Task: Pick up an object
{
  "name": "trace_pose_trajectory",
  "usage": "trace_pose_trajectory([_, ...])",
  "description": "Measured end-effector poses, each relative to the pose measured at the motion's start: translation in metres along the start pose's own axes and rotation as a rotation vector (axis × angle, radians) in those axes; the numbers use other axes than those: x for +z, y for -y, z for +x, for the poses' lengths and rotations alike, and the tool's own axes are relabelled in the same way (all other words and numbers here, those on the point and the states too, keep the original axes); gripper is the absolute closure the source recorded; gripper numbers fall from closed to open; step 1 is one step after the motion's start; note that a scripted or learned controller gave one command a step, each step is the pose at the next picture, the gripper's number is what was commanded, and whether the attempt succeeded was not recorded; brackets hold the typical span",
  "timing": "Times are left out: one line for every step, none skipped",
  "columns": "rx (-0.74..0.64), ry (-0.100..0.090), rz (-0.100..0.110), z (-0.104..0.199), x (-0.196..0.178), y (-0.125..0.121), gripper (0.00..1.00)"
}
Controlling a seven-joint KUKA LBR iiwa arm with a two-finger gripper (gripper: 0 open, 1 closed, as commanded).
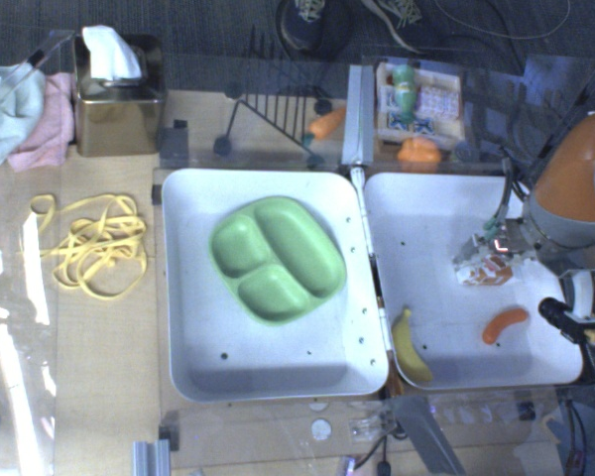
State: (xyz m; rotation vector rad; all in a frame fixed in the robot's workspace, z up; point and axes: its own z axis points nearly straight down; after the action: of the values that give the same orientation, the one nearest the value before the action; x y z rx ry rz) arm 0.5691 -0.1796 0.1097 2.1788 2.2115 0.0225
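The right bin (446, 216) holds three loose things. A yellow banana (409, 346) lies against its lower left wall. An orange sausage-shaped piece (503, 325) rests near the lower right. A small crumpled packet, clear with red and white print (483, 269), lies toward the right side. My gripper (500, 241) hangs low at the end of the grey wrist, right over the packet's upper edge; whether it touches the packet is unclear. The orange band of the arm (575, 177) bulges in from the right. A green divided plate (276, 258) sits in the left bin (193, 345).
A metal divider (369, 256) separates the two bins. Behind the right bin stand a printed box (419, 100) and an orange item (419, 152). On the bench to the left lie yellow rubber bands (91, 243), a tissue box (114, 92) and cloths (20, 117).
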Motion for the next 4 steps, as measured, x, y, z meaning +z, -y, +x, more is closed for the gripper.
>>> trace_pose_trajectory([-0.012, 0.001, -0.002, -0.002, 0.001, -0.003, 0.0])
trace_pose_trajectory([-0.014, 0.001, -0.002, -0.003, 0.001, -0.003, 0.0])
trace_pose_trajectory([-0.016, -0.003, 0.009, -0.004, 0.006, -0.002, 0.0])
trace_pose_trajectory([-0.042, -0.01, 0.005, -0.014, 0.012, -0.002, 0.0])
